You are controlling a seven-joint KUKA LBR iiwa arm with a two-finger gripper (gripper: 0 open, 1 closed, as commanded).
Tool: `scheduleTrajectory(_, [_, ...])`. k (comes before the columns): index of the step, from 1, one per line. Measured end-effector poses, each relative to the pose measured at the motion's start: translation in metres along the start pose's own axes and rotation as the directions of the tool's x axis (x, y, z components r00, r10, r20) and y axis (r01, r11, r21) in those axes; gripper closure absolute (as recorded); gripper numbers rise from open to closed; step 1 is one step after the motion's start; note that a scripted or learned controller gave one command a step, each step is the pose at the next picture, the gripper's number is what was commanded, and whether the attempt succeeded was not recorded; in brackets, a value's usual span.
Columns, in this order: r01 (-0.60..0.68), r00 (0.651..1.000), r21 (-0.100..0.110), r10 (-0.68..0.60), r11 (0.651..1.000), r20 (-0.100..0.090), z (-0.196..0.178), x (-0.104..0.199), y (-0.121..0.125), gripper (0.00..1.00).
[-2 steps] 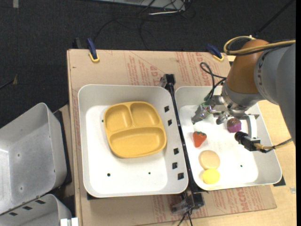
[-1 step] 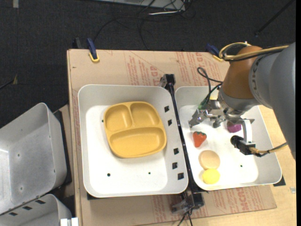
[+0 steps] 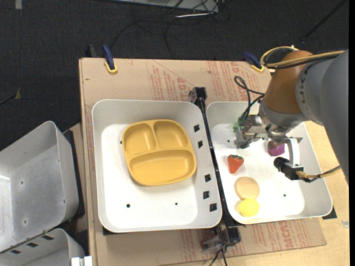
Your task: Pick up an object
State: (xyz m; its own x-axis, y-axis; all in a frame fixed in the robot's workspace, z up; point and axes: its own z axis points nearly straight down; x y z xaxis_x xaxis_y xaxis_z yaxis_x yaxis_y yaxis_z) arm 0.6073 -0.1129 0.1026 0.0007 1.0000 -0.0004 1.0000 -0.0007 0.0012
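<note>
Two white bins (image 3: pixel 105 165) are sitting on cardboard (image 3: pixel 166 73) bearing unreadable red print. Gripper (image 3: pixel 249 134) is hovering over right bin, finger state indeterminate; strawberry (image 3: pixel 236 163) is lying just beside it.

A yellow plastic tray with three sections (image 3: pixel 160 151) sits in the shallow white left bin (image 3: pixel 105 204). Right of that tray lie a red toy strawberry with a green top (image 3: pixel 236 163), a tan round toy (image 3: pixel 247 188), a yellow ball (image 3: pixel 248 206) and a purple toy (image 3: pixel 276 147).
</note>
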Motion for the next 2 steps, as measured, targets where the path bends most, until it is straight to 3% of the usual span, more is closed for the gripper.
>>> scheduleTrajectory(2, [0.001, 1.000, -0.004, -0.001, 1.000, 0.001, -0.104, -0.009, -0.005, 1.00])
